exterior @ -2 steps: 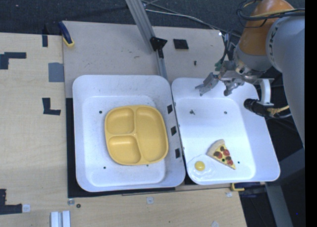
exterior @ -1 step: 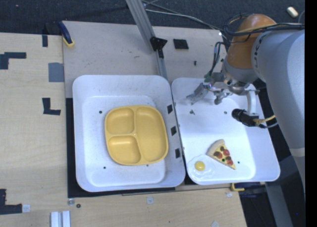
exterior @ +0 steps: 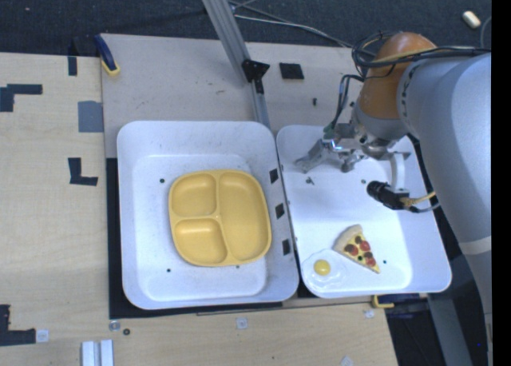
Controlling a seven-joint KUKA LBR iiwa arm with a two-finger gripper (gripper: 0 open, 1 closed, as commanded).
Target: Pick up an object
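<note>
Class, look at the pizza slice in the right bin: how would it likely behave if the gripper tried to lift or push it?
The pizza slice lies flat on the right bin floor, so it probably offers little edge to pinch. It looks like a small toy, likely light and stiff. Pushed, it would probably slide rather than roll.

1. The large smooth grey metal arm (exterior: pixel 455 125) is built of rounded, barrel-like segments with a matte sheen.
2. A glossy orange band (exterior: pixel 391 77) wraps the section above the wrist, dome-shaped at its top.
3. Thin black cables (exterior: pixel 375 46) loop over the orange part and run down its side toward the wrist.
4. The small silvery-grey metal claw (exterior: pixel 339 153) has angular plates, slim pale fingers and dark fittings.
5. A short black cylindrical part with a yellowish wire (exterior: pixel 391 195) hangs beside a thin pale rod.
</note>
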